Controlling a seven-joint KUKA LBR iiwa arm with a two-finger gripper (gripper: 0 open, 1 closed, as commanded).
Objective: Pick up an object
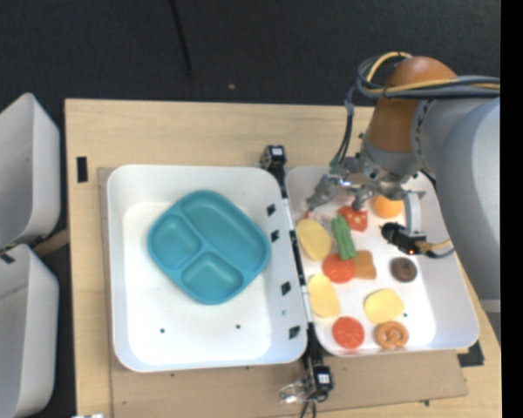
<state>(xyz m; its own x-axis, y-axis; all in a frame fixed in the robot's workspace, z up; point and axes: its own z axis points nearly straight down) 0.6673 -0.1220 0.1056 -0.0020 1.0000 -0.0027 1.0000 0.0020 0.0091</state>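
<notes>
In the camera view, two shallow white bins were seen side by side on a wooden bench (87, 138). The left bin (131, 338) was occupied by a teal divided plate (208, 246), lying near its centre and turned at an angle. The right bin (449, 307) was filled with toy food. A pale yellow piece (313, 239) was set by its left wall, with a green piece (343, 236) just beside it and a red round piece (337, 268) at the green piece's lower end. A small red piece (357, 219) and an orange piece (387, 205) were placed toward the far edge, and a dark brown round piece (404, 270) toward the right wall. The gripper (342, 190) was positioned low over the far left part of the right bin, above the small red piece; whether its fingers were apart or together could not be told, and nothing was seen held between them.
</notes>
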